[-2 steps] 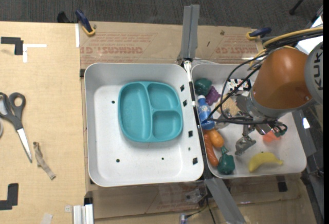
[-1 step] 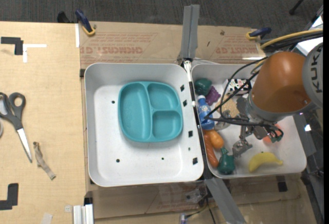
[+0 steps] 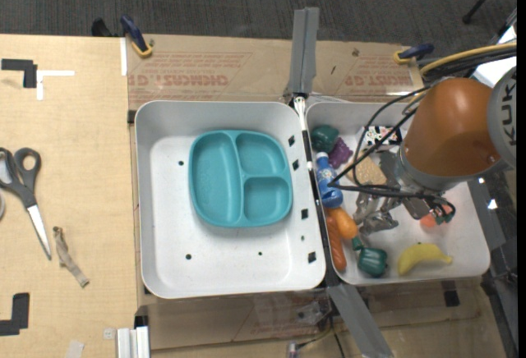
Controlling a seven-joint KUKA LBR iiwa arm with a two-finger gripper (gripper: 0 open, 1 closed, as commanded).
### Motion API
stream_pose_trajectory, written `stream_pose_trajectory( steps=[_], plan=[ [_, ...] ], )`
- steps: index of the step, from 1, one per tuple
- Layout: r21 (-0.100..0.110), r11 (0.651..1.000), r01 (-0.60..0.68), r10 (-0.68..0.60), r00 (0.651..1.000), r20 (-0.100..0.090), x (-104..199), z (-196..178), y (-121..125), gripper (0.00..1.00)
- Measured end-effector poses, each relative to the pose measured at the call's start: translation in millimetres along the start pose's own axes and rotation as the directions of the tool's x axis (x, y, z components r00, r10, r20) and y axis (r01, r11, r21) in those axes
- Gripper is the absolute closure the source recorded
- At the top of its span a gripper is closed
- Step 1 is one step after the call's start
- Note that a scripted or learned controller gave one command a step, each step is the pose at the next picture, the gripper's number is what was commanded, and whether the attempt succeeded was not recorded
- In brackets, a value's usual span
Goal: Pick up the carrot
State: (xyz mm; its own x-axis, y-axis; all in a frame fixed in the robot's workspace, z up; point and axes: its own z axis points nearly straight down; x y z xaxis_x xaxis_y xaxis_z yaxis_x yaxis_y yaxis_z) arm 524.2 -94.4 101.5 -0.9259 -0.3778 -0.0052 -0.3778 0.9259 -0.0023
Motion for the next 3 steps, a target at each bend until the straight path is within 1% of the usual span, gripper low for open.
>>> stream_pose_trajectory(
  steps=[1, 2, 3],
  plan=[
    [-0.002, 0.995, 0.098, -0.098, 0.995, -0.001, -10, -91, 67, 1.0],
    [-0.002, 0.995, 0.098, -0.098, 0.995, -0.001, -10, -91, 67, 0.0],
    [-0.003, 1.0, 0.015, -0.015, 1.0, -0.003, 11, -90, 54, 0.0]
  ],
)
